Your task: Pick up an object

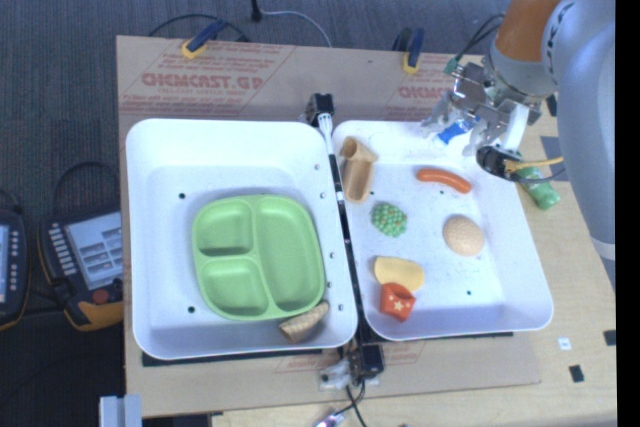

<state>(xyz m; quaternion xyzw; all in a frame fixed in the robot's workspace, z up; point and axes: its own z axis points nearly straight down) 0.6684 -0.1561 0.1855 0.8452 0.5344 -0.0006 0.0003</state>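
My pincer (478, 120), grip state unclear, hovers above the right bin's (520, 315) far edge; next, descend onto the sausage (443, 178).

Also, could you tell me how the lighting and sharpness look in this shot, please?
Camera view: even, bright light; the right bin looks washed out near its rim; soft shadows beside the sausage and bun; the plate is sharp; the gripper is cluttered and hard to read.
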